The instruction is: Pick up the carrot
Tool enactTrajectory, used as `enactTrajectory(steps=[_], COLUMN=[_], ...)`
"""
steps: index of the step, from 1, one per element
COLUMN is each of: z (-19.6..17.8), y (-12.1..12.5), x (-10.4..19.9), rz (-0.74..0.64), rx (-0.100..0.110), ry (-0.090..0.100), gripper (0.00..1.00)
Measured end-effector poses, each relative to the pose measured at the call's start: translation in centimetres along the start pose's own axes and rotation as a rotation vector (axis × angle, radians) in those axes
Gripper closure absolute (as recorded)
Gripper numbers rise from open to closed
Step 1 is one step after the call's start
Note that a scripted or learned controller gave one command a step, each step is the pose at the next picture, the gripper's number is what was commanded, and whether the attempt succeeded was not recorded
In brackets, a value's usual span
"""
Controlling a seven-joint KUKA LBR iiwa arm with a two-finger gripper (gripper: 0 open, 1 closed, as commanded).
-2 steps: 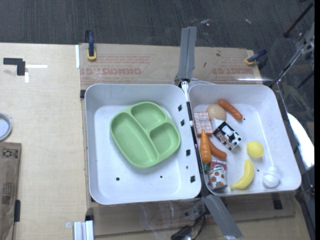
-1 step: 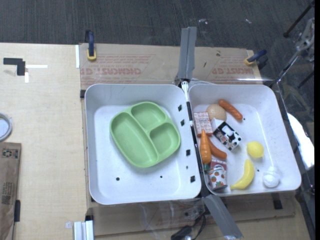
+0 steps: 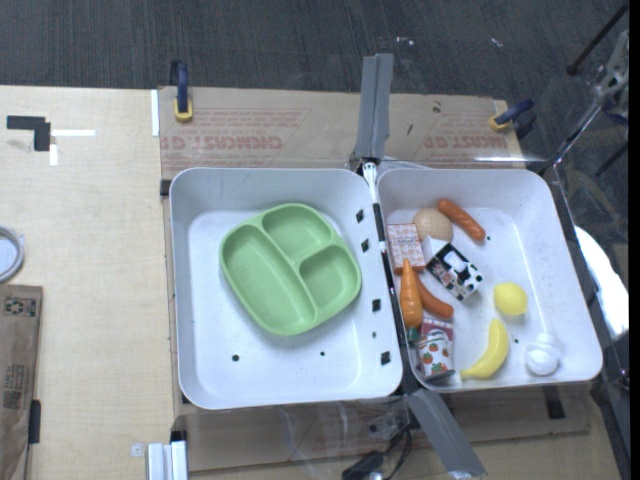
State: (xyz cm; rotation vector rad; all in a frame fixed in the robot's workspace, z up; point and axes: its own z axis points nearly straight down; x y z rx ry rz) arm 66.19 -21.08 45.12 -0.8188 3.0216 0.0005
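One carrot (image 3: 410,296) lies at nine o'clock in the right bin (image 3: 556,204), running twelve to six; gripper state I cannot tell.

lab bench (image 3: 80,268), clamped cardboard (image 3: 300,128), white bins (image 3: 185,298)

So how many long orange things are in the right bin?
3: an orange carrot by the left wall, an orange sausage lying just right of it, another orange sausage near the back. Others could hide under the pile.

Dark grey carpet floor (image 3: 250,18), pale wooden bench (image 3: 80,268), cardboard sheet (image 3: 270,128) clamped down
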Motion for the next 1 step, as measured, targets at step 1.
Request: enactTrajectory(steps=[1], z=[0.92], y=[-0.80], x=[0.68], rz=[-0.310], rx=[-0.003], ry=[0.006], gripper=[1.00])
